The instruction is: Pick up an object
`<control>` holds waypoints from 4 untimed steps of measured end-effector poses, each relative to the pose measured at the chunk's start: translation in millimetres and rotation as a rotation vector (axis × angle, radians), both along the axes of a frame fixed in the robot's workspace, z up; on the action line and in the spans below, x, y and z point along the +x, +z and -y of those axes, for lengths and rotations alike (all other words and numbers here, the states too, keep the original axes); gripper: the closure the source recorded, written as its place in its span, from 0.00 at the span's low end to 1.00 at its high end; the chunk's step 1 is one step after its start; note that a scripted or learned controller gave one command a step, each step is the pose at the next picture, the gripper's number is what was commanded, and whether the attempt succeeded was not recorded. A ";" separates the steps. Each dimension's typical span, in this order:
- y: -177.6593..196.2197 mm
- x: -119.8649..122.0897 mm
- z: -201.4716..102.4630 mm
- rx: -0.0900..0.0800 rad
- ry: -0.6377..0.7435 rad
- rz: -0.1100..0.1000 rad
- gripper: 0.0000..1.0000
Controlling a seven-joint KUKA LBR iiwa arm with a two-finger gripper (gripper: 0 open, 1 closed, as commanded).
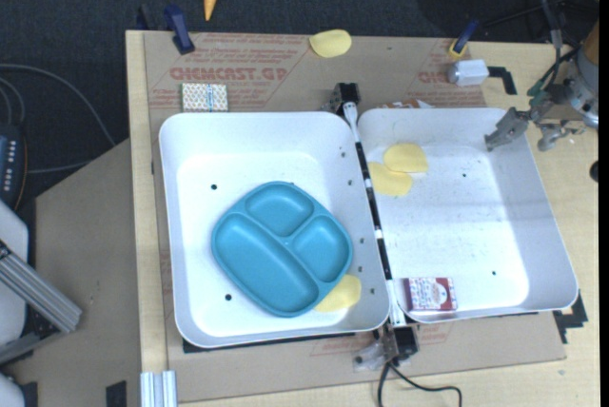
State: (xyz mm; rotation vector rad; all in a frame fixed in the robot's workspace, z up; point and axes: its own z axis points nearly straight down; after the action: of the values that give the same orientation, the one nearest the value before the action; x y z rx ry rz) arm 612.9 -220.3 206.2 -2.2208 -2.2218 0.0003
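Observation:
The right bin [533, 234] holds two pale yellow chip-like pieces [403, 158] [389, 180] near its left wall and a small red and white packet [430, 293] at its front edge. A blue divided plate [281, 246] lies in the left bin [190, 158], with another yellow piece [342, 294] tucked under its front right rim. My gripper [527, 133] hangs over the right bin's back right corner, far from all of these. It is open, its fingers [501, 131] spread with nothing between them.
On the bench behind the bins lie a yellow piece [330, 43], a patterned packet [205, 96], two blue clamps [177, 29] [463, 39] and a white block [468, 71]. A small orange carrot toy [210, 1] rests on the dark floor beyond.

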 end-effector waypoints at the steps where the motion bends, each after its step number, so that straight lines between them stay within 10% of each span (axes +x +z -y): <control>1: -55.6 52.6 -62.4 0.001 0.002 0.001 0.00; 2: -121.9 53.3 -129.7 0.001 0.001 -0.002 0.00; 3: -121.4 53.6 -126.3 -0.001 0.001 0.000 0.00; 4: -109.7 55.1 -126.6 -0.002 0.002 0.004 1.00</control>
State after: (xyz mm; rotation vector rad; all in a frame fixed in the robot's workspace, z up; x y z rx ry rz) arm 667.9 -93.7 96.5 -2.2214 -2.2270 -0.0020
